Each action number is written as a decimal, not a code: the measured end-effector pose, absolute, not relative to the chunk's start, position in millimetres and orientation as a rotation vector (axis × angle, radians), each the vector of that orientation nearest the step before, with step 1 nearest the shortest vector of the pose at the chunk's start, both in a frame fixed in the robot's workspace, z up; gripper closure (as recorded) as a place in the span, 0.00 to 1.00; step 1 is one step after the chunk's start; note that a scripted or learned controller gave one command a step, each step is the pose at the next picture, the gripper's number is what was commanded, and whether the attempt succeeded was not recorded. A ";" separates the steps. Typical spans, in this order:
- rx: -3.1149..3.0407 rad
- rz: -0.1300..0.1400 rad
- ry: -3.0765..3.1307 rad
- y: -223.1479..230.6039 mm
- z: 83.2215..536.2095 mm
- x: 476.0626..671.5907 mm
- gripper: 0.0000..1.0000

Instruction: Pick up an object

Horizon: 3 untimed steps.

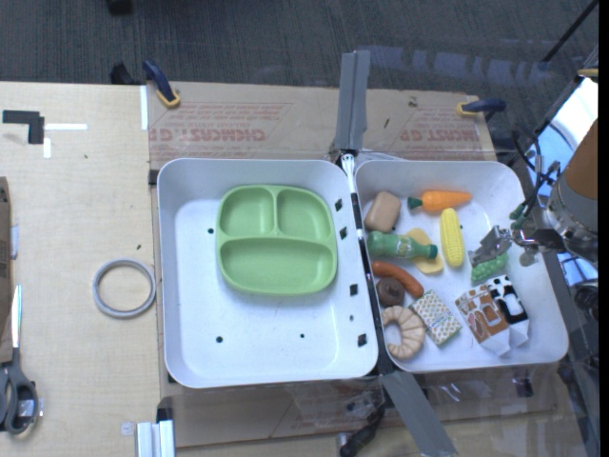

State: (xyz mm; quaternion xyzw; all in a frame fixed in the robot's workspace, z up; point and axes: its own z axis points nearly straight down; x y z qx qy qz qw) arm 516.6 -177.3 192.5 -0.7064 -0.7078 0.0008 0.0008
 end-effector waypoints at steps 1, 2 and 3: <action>-2.422 0.004 -1.996 -144.6 104.4 561.0 0.00; -2.441 0.003 -1.974 -138.1 91.1 566.9 0.00; -2.440 0.005 -1.973 -138.7 99.3 566.4 1.00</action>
